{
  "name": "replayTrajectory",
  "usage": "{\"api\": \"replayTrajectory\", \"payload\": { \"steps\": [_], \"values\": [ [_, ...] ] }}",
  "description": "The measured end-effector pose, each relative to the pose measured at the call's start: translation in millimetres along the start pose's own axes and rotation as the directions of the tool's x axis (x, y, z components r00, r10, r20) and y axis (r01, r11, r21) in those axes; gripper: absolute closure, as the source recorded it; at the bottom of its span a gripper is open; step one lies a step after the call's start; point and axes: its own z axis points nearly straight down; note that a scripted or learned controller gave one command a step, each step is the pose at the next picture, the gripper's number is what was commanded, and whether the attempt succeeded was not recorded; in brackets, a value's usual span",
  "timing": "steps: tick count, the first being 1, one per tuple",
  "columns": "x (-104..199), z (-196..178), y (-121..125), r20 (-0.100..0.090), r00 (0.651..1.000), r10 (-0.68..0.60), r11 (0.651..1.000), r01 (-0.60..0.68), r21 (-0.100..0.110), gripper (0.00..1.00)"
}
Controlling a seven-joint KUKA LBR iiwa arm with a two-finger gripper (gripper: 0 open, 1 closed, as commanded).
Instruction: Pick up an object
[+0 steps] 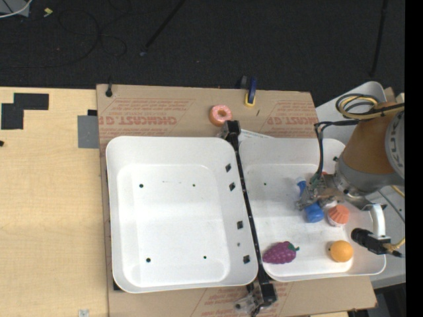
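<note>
Hovering over a blue toy in the right bin, the pincer, grip state untellable, faces something probably light, rigid, best pinched across its middle.

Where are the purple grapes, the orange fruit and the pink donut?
purple grapes [279,253]: camera view, middle of the bunch.
orange fruit [340,251]: camera view, centre of its skin.
pink donut [221,115]: camera view, on its ring.

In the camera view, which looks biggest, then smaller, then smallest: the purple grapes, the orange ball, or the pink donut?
1. Purple grapes, widest of the three.
2 and 3. Orange ball and pink donut look about alike; the donut lies farther from the camera, so I won't rank them.
</note>
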Motion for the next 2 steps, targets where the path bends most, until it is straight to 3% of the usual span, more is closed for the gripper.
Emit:
{"api": "replayTrajectory", "payload": {
  "steps": [1, 2],
  "values": [
    [63, 13, 78, -0.001, 1.000, -0.008, 0.999, 0.008, 0.038, 1.00],
    [139, -98, 86, -0.001, 1.000, -0.015, 1.000, 0.015, -0.013, 1.00]
  ]
}}
